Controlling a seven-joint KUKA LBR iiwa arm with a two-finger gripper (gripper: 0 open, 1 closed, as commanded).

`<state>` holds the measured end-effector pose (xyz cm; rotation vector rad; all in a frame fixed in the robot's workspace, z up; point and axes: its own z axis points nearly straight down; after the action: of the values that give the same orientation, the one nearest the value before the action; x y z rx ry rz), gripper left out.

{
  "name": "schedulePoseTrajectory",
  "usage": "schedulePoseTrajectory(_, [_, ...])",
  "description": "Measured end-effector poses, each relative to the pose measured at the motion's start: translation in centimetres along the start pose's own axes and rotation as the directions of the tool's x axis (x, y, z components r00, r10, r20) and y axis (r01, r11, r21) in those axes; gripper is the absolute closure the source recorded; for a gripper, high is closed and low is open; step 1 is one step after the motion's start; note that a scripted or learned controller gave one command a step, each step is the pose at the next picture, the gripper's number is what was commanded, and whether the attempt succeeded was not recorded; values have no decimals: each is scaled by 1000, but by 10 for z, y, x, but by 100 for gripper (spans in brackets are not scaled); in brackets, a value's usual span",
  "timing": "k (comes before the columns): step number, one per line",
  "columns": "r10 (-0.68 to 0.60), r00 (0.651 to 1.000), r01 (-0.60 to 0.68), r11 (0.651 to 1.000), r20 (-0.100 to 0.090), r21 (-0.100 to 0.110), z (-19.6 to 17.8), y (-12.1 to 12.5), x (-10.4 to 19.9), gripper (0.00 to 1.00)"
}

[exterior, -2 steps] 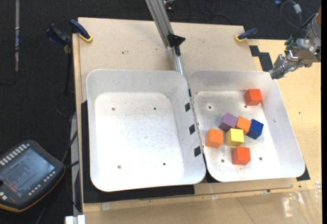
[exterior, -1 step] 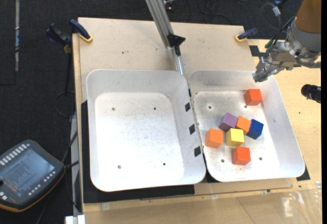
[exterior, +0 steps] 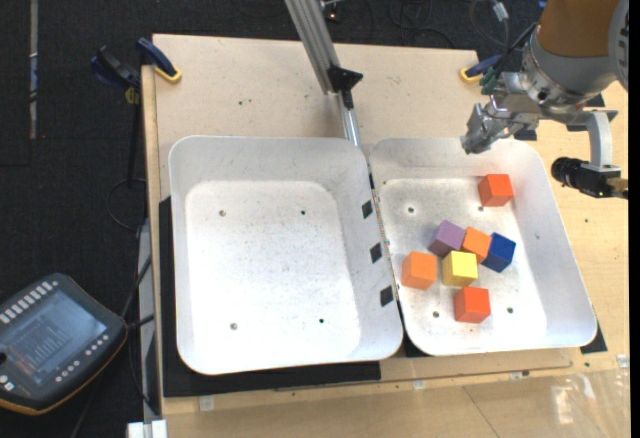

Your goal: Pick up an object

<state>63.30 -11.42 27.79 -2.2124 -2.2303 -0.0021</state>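
Observation:
Several small cubes lie in the right bin (exterior: 560, 256). An orange-red cube (exterior: 495, 189) sits alone near the bin's far side. Below it is a cluster: a purple cube (exterior: 449, 237), an orange cube (exterior: 477, 243), a blue cube (exterior: 499, 252), a yellow cube (exterior: 460, 268) and an orange cube (exterior: 420, 269). A red-orange cube (exterior: 472, 304) lies nearest the front. My gripper (exterior: 479, 135) hangs above the bin's far rim, up and left of the lone orange-red cube, with nothing visible between its fingers.
The left bin (exterior: 200, 226) stands beside the right one. A slanted metal pole (exterior: 305, 11) runs down to the bins' shared far corner. Clamps (exterior: 155, 61) sit at the bench's far corners. A teach pendant (exterior: 50, 336) lies off the bench at lower left.

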Motion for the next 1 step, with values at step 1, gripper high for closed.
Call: schedulePoseTrajectory(1, [0,1000,0,1000,-1,3,16,1,59,100])
